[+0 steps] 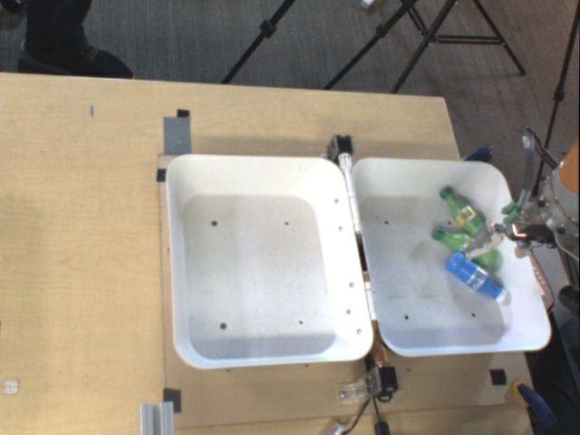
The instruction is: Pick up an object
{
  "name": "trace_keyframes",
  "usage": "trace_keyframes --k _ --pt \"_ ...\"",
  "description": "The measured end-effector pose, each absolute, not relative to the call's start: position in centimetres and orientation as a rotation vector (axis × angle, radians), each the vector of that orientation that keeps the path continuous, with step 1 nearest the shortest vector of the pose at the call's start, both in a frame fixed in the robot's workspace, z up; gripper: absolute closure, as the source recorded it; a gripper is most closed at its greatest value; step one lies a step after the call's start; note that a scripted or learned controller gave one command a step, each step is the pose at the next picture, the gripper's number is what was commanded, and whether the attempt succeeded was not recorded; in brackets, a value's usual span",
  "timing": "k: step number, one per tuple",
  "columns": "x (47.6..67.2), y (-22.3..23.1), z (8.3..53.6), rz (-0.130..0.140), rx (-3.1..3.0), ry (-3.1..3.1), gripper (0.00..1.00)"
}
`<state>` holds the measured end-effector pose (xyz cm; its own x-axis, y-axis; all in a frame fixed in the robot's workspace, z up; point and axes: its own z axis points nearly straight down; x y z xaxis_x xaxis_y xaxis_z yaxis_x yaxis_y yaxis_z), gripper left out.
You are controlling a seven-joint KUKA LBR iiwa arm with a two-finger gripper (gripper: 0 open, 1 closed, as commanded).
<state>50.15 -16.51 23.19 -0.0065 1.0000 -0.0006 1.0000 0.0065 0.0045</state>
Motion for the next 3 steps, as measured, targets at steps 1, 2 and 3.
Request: trace_keyframes --k 1,2,3 --pt "54.9 -19.1 12.2 0.027 2.196 2.197 0.00" --pt "57.4 -20.4 8.9 0.012 2.184 2.243 0.00" --pt "57.6 -20.3 10.2 0.018 2.180 2.244 1.00"
